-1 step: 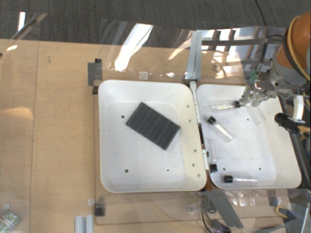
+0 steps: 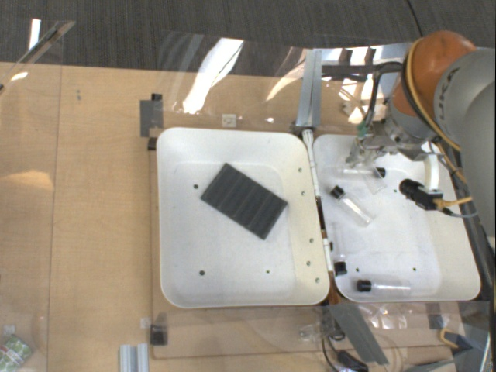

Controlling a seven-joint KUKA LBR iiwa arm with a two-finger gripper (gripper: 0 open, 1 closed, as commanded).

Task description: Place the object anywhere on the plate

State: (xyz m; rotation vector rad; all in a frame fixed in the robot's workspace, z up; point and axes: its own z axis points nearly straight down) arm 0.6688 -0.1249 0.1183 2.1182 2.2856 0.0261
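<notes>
the task looks barely begun. the dark ribbed plate (image 2: 244, 201) lies bare and at a slant in the middle of the left bin (image 2: 186, 270), with nothing on it. the object to be moved is, as best i can judge, the small clear tube (image 2: 353, 204) with a black cap, lying flat in the upper left part of the right bin (image 2: 434, 262), close to the wall the two bins share. a second clear tube (image 2: 384, 287) of the same kind lies along the lower edge of that bin, so which of the two is meant is not certain.

the gripper (image 2: 366, 152) hangs over the upper part of the right bin, just above and to the right of the nearer tube in the frame. the glare and clear parts there are hard to read, so i cannot tell whether it is wide or narrow, and nothing can be seen held in it. picking up, carrying across and setting down are all left to do.

for room: the tube sits near the raised rims between the bins, which any carry to the left must clear. the plate has white floor open on all sides, well apart from the left bin's walls, so a drop there has margin. the tabletop (image 2: 77, 208) to the left is open.
</notes>
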